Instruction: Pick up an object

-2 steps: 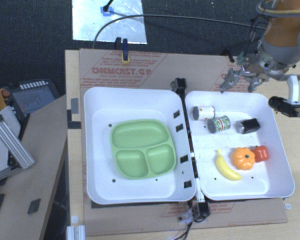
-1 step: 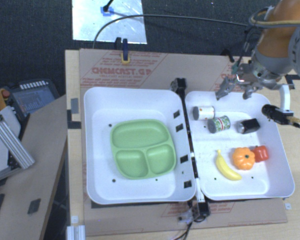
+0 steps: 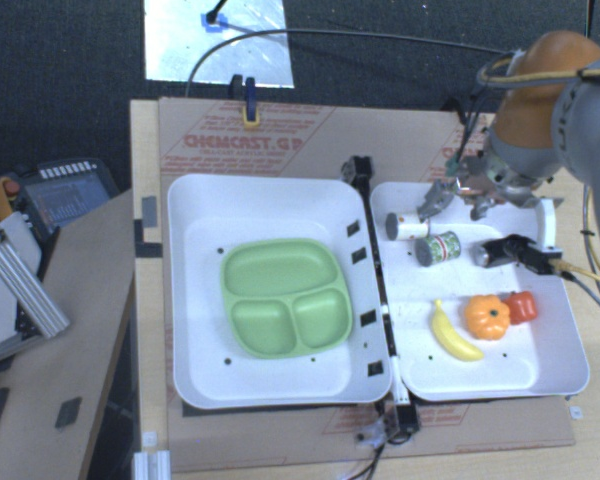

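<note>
A grey arm with an orange band (image 3: 540, 88) reaches in from the right over the counter (image 3: 280, 133), whose surface is a brown sheet printed in red, and which carries two shallow white bins side by side. The hand (image 3: 458, 200) hangs over the back part of the right white bin (image 3: 570, 368), its two grey fingers (image 3: 436, 198) spread wide with nothing between them. Just below and to the left of the hand, a short white cylinder (image 3: 405, 227) lies on its side near the bin's back left corner. Just beside it, towards the front, a small tin with a green and white label (image 3: 440, 247) also lies on its side; whether the two touch is hard to tell. Neither one is touched by the fingers. Nearer the front of the same bin lies a yellow plastic banana (image 3: 455, 333), curved, with its upper tip pointing to the back. To its right sits a small orange toy pumpkin (image 3: 487, 316), and a small red block-like piece (image 3: 522, 307) is pressed against the pumpkin's right side; what the red piece is cannot be made out. The left white bin (image 3: 195, 198) holds a pale green plastic plate with three compartments (image 3: 285, 296), lying flat near the middle of the bin, with the one large compartment at the back and the two smaller ones at the front
</note>
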Robot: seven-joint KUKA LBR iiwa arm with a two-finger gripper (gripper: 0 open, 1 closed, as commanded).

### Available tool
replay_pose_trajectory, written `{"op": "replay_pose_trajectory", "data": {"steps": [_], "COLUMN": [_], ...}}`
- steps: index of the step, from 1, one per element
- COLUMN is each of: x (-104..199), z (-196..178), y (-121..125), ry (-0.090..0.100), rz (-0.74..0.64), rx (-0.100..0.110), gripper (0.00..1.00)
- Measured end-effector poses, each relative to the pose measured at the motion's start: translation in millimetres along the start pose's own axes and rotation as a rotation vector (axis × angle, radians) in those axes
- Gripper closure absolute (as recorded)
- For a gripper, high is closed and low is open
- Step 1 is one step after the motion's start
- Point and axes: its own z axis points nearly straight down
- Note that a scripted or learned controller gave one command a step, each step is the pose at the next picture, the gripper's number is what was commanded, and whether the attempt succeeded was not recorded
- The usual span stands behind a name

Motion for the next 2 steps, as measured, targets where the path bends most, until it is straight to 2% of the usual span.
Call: {"op": "replay_pose_trajectory", "data": {"steps": [1, 2], "x": [-2, -1], "z": [41, 27], "y": [1, 3], "ry": [0.0, 0.0], "rz": [0.0, -0.001], "rx": [-0.001, -0.005], "gripper": [0.0, 1.0]}}
